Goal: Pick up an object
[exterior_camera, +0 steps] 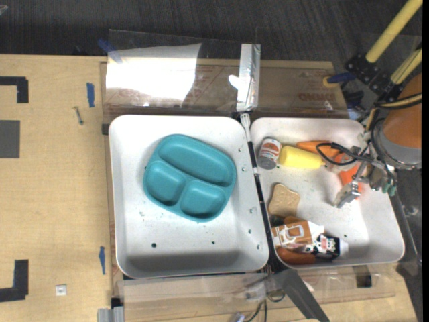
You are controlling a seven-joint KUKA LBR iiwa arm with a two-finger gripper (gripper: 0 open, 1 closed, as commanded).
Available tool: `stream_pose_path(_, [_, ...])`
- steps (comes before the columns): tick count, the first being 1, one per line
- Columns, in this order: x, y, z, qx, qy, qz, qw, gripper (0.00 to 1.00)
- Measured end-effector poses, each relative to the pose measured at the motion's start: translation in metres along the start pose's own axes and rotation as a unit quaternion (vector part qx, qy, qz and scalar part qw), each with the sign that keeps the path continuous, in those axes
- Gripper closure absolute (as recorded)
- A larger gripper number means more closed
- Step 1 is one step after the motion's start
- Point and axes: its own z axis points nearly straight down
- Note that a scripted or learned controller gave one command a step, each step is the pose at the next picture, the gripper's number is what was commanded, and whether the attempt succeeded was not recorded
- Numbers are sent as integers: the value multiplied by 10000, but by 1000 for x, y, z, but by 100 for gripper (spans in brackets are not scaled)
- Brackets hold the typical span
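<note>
The right-hand white bin (385,237) serves as the landmark. Inside it, near its far wall, a yellow bottle-shaped object (301,157) lies on its side, its long axis running roughly left to right along that wall. At the bottle's left end a small can (269,152) with a red and white label is touching or just beside it, tilted toward the bin's left wall. An orange carrot-like piece (315,146) lies just behind the bottle, also pointing left to right. Toward the middle of the bin's left side sits a brown slice of toast (285,198), lying flat. Near the bin's front left corner, a red, white and brown packet (295,236) lies with its long axis left to right, a small black and white item (327,245) at its right end.

The gripper (346,194) hangs over the right half of this bin, near its right wall, below an orange piece (350,176) on the arm (401,133). Whether its fingers are spread or closed cannot be told, and nothing is seen held in them.

To the left of the landmark bin, touching it, stands the second white bin (127,200), with a teal divided plate (190,176) lying flat in its middle. Both bins rest on a light wooden bench (50,180); behind them lies a clear plastic sheet (154,76), and beyond that a dark grey floor (201,5).
</note>
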Motion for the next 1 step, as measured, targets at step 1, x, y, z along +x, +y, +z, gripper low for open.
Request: stream_pose_path(1, [-1,14,13,36,41,52,10000,0])
